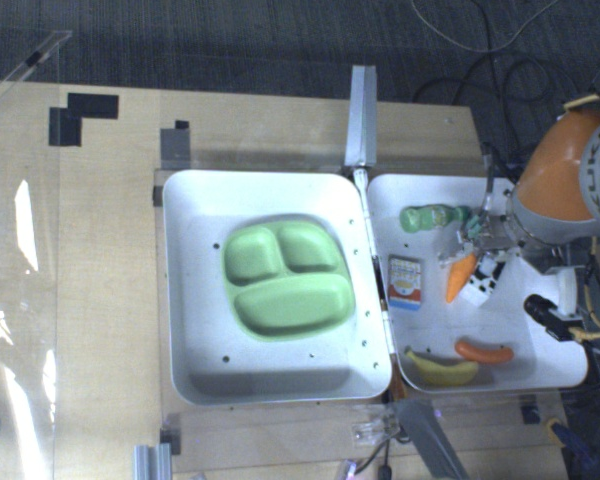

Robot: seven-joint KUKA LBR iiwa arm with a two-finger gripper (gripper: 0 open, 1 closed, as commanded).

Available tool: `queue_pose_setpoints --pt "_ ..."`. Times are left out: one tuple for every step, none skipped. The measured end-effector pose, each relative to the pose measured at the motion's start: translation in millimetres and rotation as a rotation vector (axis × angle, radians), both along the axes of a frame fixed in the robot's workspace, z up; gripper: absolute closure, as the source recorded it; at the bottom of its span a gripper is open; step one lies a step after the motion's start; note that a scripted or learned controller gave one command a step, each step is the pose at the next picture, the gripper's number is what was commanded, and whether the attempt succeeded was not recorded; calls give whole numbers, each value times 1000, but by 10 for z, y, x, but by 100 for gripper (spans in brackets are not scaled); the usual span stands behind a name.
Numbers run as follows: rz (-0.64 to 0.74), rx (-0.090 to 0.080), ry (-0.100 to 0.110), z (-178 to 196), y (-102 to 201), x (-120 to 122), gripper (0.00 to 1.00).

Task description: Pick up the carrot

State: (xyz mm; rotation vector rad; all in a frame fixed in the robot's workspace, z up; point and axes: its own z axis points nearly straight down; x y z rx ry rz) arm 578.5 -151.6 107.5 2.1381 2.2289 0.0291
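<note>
The orange carrot [458, 278] lies in the right bin [560, 373], near its middle, with the thick end pointing up and right. My gripper [481, 271] hangs low over the bin right beside the carrot's thick end, on its right side. From this angle I cannot tell whether it touches the carrot. The arm, with its orange band [565, 173], reaches in from the right edge.
A green bottle [432, 217] lies just behind the carrot. A small printed carton [405, 280] sits to its left. A banana [442, 368] and a red sausage [483, 351] lie at the bin's front. The left bin [185, 268] holds a green divided plate [285, 276].
</note>
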Motion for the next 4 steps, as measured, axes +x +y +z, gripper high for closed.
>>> queue_pose_setpoints --pt "5 4 -17 155 42 62 100" --pt "59 17 41 -179 -338 -888 100" --pt "239 15 46 680 34 22 100" --pt "314 13 48 871 374 -497 100"
